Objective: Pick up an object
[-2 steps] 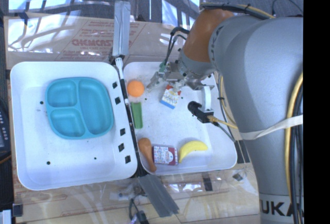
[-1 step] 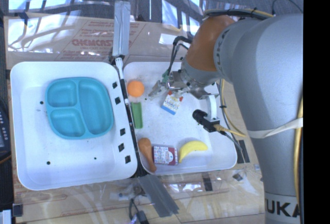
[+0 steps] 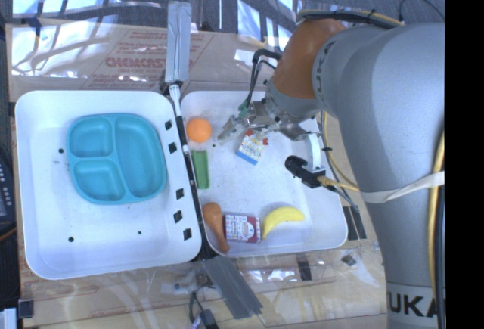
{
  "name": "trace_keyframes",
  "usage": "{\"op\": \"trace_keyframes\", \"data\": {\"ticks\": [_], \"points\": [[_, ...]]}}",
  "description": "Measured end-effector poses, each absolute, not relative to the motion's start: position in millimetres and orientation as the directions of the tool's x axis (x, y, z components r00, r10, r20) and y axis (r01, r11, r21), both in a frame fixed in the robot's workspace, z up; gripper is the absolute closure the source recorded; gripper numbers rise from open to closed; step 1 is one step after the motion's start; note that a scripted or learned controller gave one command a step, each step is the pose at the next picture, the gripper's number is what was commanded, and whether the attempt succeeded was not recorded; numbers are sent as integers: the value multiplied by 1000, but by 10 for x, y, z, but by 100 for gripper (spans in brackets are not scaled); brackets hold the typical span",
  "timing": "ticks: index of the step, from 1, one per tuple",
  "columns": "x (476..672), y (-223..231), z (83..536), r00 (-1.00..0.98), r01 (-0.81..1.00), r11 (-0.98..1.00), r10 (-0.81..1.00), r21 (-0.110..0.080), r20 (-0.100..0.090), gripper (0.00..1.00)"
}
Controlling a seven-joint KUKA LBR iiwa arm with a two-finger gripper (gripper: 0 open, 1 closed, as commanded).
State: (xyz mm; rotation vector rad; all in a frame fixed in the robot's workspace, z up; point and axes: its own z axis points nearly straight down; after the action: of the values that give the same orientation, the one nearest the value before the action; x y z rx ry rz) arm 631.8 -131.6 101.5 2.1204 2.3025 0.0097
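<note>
In the right bin [image 3: 333,218], my gripper [image 3: 243,122] hangs low near the far wall, under the orange wrist band. A small white, blue and red packet [image 3: 252,146] lies right below it, touching or nearly touching; the view does not tell whether it is gripped. An orange ball [image 3: 199,130] rests at the bin's left wall with a green block [image 3: 200,169] just below it. Along the near wall lie a brown-orange oblong piece [image 3: 214,223], a red box [image 3: 242,227] and a yellow banana [image 3: 282,218].
The left bin [image 3: 38,244] holds a blue divided plate [image 3: 117,157]. A black fitting with a cable [image 3: 304,170] sticks out from the arm over the right bin's right side. The bulky grey arm [image 3: 378,116] covers the bench's right.
</note>
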Motion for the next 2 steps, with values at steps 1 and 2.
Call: {"op": "trace_keyframes", "data": {"ticks": [1, 2], "points": [[6069, -1576, 1023, -104, 994, 104, 995, 20, -5, 0], [5895, -1582, 1026, -107, 994, 107, 994, 23, -9, 0]]}}
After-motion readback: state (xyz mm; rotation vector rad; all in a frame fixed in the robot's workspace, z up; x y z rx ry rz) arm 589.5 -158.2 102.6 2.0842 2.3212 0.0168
